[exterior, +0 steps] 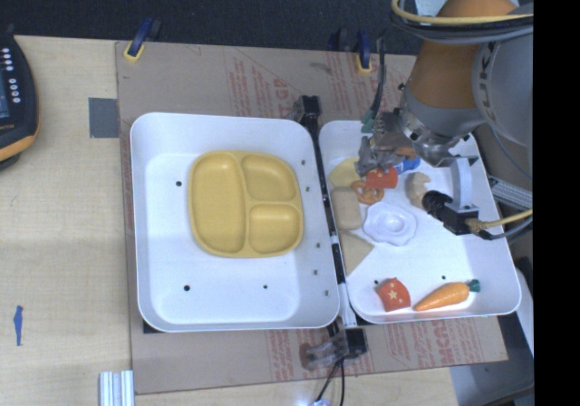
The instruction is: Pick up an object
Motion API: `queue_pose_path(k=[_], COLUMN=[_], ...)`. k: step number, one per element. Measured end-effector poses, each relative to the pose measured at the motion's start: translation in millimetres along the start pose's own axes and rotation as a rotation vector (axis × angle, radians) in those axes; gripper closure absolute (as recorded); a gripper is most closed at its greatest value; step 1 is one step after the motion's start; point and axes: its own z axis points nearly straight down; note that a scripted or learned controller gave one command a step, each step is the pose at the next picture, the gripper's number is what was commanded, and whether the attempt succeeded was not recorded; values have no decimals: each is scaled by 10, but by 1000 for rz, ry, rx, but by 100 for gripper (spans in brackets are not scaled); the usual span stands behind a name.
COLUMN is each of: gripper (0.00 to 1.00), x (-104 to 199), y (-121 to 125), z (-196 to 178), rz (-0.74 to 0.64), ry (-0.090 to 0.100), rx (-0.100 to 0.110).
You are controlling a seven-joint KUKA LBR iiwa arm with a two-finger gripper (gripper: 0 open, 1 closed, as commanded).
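Note:
The right bin [497, 279] holds several toy foods. An orange carrot [443, 296] and a red strawberry-like piece [393, 294] lie at its front. A white fried egg [391, 224] sits in the middle, with a red-orange piece [375, 183] just behind it and pale bread-like pieces [345, 207] to the left. My gripper [373, 162] is low over the back of this bin, right above the red-orange piece. A blue piece [408, 162] peeks out beside it.
The left bin [154, 214] holds a yellow divided plate [245, 203]. A tan piece [418, 188] lies right of the red one. A controller [14, 101] rests at the bench's left edge. Clamps [139, 40] hold the board's back edge.

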Motion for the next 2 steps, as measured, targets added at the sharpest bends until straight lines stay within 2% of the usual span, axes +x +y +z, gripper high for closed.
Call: queue_pose_path(k=[1,2], gripper=[100,100], x=[117,217], y=[-190,-143], z=[-483,-202], rz=[1,-1], ry=[0,-1], rx=[-8,1])
